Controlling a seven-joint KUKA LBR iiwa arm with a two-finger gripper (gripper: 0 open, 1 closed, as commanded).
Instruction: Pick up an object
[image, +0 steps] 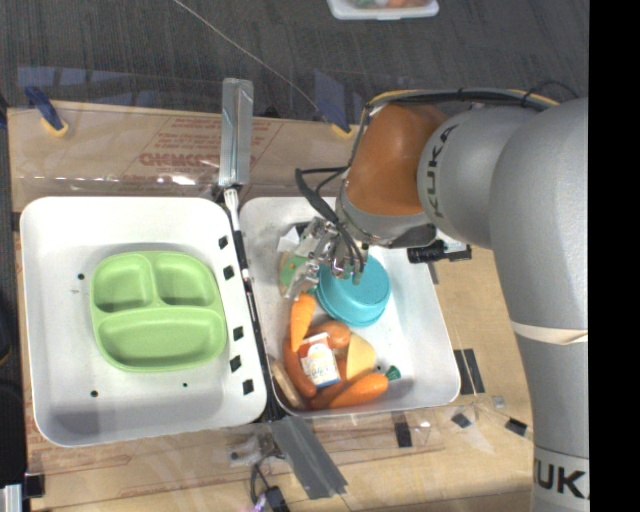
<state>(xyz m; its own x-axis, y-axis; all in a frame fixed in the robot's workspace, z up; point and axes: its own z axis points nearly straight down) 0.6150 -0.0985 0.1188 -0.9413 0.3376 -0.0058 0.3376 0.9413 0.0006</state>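
1. Reaching in over the right bin (430, 330), the arm (480, 180) hangs its gripper (335, 255) low above the clutter.
2. Directly beneath and slightly nearer the camera sits the teal bowl (355, 292), seemingly touching the gripper.
3. Further toward the camera lies a carrot (301, 318), long axis pointing roughly back at the gripper.
4. Whether anything is gripped, I cannot tell.

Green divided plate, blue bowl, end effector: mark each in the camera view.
green divided plate (158, 310): camera view, on the ridge between its compartments.
blue bowl (360, 296): camera view, on its outer wall.
end effector (335, 262): camera view, at its fingertips, over the bowl's left edge.
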